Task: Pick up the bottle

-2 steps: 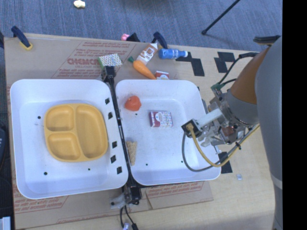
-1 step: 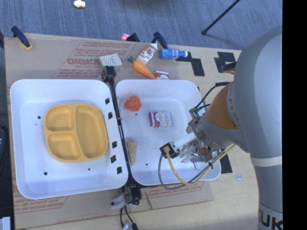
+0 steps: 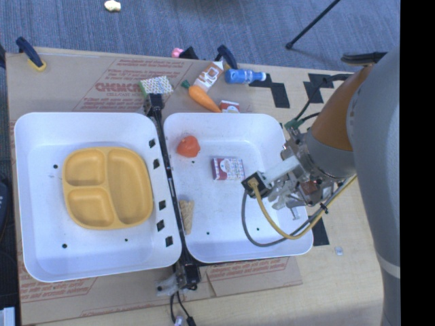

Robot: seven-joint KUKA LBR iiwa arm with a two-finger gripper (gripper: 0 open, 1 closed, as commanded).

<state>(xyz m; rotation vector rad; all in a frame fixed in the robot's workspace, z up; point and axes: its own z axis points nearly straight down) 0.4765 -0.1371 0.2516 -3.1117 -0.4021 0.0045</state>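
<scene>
Red block lettering is printed on the brown cardboard sheet (image 3: 102,87) under the bins, in the upper left of the frame; the largest word seems to begin "CHEM", the rest too faint to read. More red print runs along its lower edge, unreadable. The small red-and-white carton (image 3: 227,168) bears a label too blurred to make out.

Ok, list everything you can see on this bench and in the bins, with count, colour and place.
Bins: two, white, side by side on the bench.
Divided plate: one, yellow, left bin.
Small carton: one, red and white, right bin.
Round item: one, red-orange, right bin, upper left.
Cone: one, tan, right bin, left edge.
Bottle: one, blue, lying behind the right bin.
Carrot: one, orange, behind the right bin.
Arm: one, grey with orange band.
Gripper: one, over the right bin's right side.
</scene>
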